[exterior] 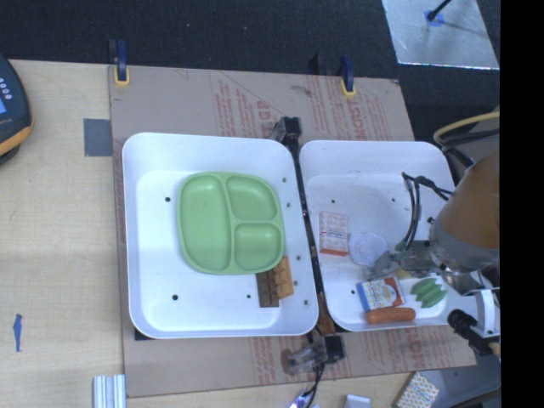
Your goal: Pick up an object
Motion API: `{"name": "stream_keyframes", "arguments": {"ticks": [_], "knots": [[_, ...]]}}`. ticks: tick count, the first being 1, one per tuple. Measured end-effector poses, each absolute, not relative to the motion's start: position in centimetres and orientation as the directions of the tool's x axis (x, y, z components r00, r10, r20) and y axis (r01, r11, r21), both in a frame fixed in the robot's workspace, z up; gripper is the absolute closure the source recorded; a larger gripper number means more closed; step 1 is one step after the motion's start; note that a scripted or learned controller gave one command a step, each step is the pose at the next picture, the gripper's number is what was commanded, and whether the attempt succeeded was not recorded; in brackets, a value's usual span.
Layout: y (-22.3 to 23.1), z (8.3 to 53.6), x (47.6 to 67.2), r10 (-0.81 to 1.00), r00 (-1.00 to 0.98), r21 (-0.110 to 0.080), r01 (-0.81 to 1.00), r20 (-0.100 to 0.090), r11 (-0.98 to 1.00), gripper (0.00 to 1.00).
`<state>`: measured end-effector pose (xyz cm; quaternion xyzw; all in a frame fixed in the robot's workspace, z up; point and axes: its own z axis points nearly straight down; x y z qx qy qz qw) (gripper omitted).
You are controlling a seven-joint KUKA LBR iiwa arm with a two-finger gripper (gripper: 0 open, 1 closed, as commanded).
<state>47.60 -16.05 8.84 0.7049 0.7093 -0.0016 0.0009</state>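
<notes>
We see our tool [406, 260] low in the right bin [365, 155] beside a clear cup [368, 247]; we cannot tell its state.

A pale wooden bench [51, 228] carries a clamped cardboard sheet [255, 100], with dark carpet [212, 11] beyond its far edge.

Robotics laboratory bench: two shallow white bins [136, 228] set side by side on a cardboard sheet [255, 100] fastened at its far edge by blue clamps [120, 60], with the grey robot arm [476, 219] at the bench's right edge.
</notes>
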Motion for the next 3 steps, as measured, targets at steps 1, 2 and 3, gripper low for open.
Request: {"name": "stream_keyframes", "arguments": {"ticks": [1, 2, 3], "knots": [[-21.4, 9.5, 51.8, 1.000, -0.002, 0.003, 1.000, -0.004, 0.002, 0.00], [-21.1, 9.3, 58.7, 1.000, -0.007, 0.004, 1.000, -0.001, 0.007, 0.00], [-19.1, 10.6, 51.6, 1.000, -0.004, -0.008, 1.000, 0.002, 0.004, 0.00]]}}
